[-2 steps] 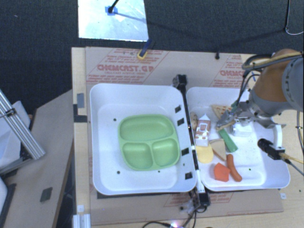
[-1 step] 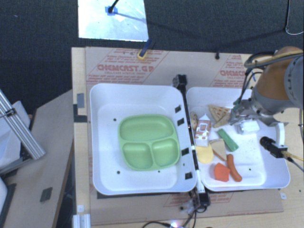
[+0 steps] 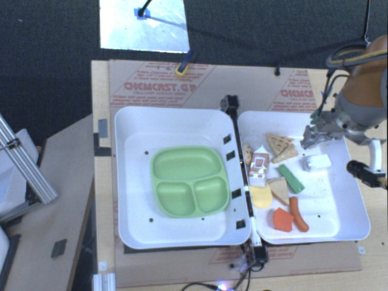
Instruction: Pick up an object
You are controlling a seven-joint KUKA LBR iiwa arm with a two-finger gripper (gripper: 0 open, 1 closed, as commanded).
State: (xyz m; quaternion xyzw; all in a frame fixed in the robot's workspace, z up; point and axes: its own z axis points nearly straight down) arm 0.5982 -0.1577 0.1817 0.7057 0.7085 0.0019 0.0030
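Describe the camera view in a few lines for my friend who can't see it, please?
A grey and orange robot arm's gripper hovers over the right bin, above toy food: a sandwich wedge, white block, green block, yellow piece and carrot. The left bin holds a green divided plate.

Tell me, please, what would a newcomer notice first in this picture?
Probably the green divided tray, lying alone in the left bin. Next, the heap of toy food in the right bin, with an orange carrot near its front. The gripper hangs over that bin's far right part.
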